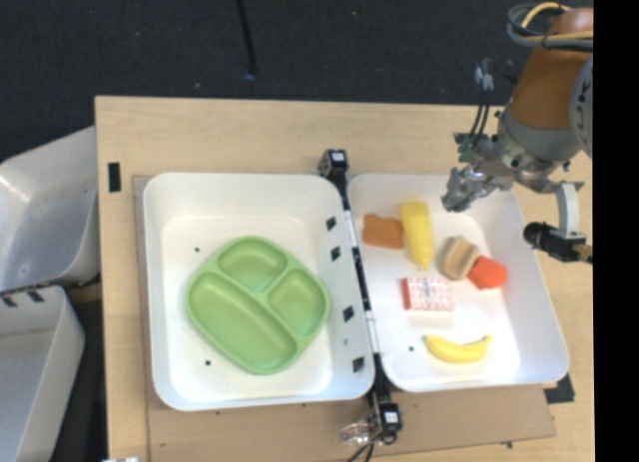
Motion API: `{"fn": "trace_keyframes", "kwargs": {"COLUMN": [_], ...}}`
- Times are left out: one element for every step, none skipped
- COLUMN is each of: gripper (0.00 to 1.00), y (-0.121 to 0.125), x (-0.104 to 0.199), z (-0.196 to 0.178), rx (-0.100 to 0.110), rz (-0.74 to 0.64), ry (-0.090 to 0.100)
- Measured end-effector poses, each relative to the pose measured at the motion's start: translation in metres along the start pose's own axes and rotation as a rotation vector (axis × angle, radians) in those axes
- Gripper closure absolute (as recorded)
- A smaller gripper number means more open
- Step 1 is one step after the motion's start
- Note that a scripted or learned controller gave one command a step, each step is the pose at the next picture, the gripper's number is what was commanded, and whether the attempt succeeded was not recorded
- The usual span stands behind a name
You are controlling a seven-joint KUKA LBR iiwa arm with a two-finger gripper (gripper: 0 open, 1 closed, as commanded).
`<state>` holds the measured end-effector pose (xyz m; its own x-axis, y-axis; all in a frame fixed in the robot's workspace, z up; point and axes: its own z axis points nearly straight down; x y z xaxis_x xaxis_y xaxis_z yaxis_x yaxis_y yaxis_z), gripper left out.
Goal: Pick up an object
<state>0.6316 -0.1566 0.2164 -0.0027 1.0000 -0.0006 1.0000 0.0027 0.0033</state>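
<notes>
Hovering over the far corner of the right bin (539, 345), my hand (461, 194) carries nothing that I can make out; from this angle I cannot tell how it is set. Nothing is picked up yet, so the whole grasp is left. Closest, just below and toward the bin's middle, lies the yellow bottle (417, 231), with the brown block (382, 231) touching its far side. Further below sit the bun (458, 256), orange cube (488, 272), red-and-white packet (428, 294) and banana (457, 348). Well off sideways, the green tray (258, 303) lies in the left bin (165, 350).
</notes>
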Motion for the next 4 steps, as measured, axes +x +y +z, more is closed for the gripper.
{"fn": "trace_keyframes", "kwargs": {"gripper": [1.00,1.00,1.00,1.00], "y": [-0.014,-0.024,-0.038,-0.045], "x": [0.050,0.100,0.159,0.209], "z": [0.004,0.008,-0.004,-0.022], "rx": [0.004,0.004,0.003,0.001], "rz": [-0.002,-0.003,-0.005,-0.005], "ry": [0.000,0.001,0.003,0.003]}}
